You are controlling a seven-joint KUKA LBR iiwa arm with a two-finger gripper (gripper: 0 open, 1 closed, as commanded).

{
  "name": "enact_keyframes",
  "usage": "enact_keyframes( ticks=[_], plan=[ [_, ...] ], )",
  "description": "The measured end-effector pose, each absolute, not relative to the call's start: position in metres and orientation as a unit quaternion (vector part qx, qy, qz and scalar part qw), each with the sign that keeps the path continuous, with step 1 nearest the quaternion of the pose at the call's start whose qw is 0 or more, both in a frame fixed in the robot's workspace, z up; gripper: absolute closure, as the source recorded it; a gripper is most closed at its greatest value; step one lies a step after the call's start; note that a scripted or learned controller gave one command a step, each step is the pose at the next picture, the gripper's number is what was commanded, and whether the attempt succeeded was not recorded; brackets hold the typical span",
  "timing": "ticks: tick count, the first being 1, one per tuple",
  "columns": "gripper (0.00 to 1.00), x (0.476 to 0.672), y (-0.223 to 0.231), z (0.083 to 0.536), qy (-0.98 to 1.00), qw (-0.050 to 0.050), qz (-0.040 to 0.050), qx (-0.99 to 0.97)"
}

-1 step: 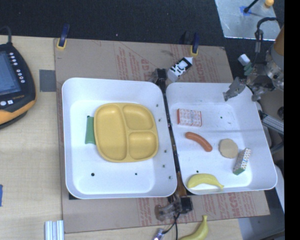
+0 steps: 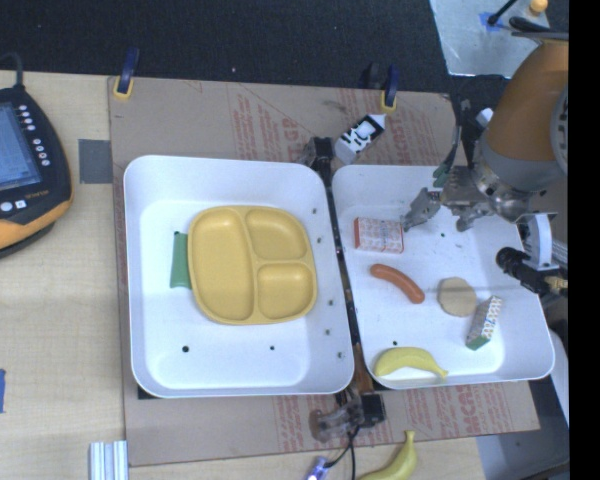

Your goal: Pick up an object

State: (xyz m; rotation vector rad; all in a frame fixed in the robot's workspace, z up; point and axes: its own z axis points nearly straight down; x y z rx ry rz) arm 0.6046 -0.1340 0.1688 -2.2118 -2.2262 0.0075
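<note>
The right bin [image 2: 525,363] holds a red and white packet [image 2: 379,234], a reddish sausage [image 2: 397,282], a tan round piece [image 2: 458,296], a wrapped bar [image 2: 484,322] and a yellow banana [image 2: 408,364]. My gripper [image 2: 439,217] hangs over the upper part of this bin, just right of the packet. It is open, its two fingers spread apart with nothing between them. The left bin [image 2: 160,368] holds a yellow divided plate [image 2: 252,263] with a green item [image 2: 180,260] partly tucked under its left edge.
A teach pendant [image 2: 15,168] lies on the bench at far left. A black and white object [image 2: 360,136] sits behind the bins. Another banana [image 2: 395,460] lies in front of them. The grey and orange arm [image 2: 525,118] covers the right bin's far right corner.
</note>
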Motion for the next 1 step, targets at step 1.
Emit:
enact_keyframes(
  ticks=[1],
  plan=[
    [0.00, 0.5877, -0.1207, 0.0907, -0.709, 0.002, 0.0028, -0.705]
  ],
)
